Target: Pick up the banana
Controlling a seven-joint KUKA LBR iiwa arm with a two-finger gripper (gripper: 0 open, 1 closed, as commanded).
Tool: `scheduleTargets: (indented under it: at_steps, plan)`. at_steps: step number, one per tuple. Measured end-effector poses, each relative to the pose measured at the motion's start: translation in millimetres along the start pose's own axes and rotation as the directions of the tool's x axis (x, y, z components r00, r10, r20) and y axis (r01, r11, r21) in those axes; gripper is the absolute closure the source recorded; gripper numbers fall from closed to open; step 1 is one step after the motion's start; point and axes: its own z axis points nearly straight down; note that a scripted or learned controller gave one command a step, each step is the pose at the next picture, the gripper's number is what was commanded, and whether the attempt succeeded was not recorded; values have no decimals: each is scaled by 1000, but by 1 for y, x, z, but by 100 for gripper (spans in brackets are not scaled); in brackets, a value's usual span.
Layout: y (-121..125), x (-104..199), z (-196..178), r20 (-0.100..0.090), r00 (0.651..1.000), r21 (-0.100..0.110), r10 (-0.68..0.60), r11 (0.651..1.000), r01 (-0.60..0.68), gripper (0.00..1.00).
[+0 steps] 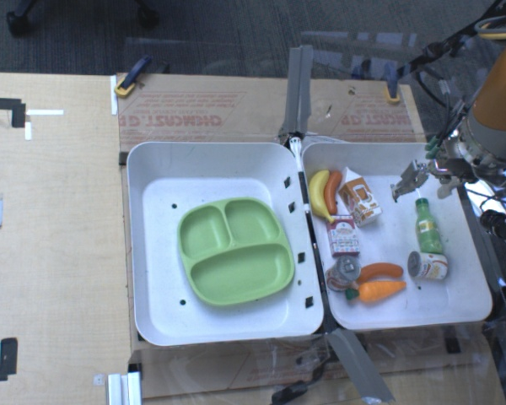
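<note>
Here my gripper (420,178) hangs with fingers spread and holding nothing, and the banana (320,194) lies well to their left, its long axis running near to far.

A dark grey carpeted floor (236,15) runs across the top, where the black legs of a wheeled office chair (76,2) spread at the upper left. Below it lies a pale wooden bench top (51,243) carrying black L-shaped markers (8,112) and a strip of white tape (44,114). To its right sits a flat brown cardboard sheet (202,112) printed in red lettering — held at its far corners by blue-and-yellow clamps (133,74). The light is even and soft.
</note>
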Motion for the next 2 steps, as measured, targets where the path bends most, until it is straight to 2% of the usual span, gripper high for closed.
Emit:
scheduleTargets:
  at_steps: [1,2]
  plan:
    - [-7,2,-70,2,1000,-2,30,1000,-30,0]
    - [51,64,11,1,1000,1,-4,1000,4,0]
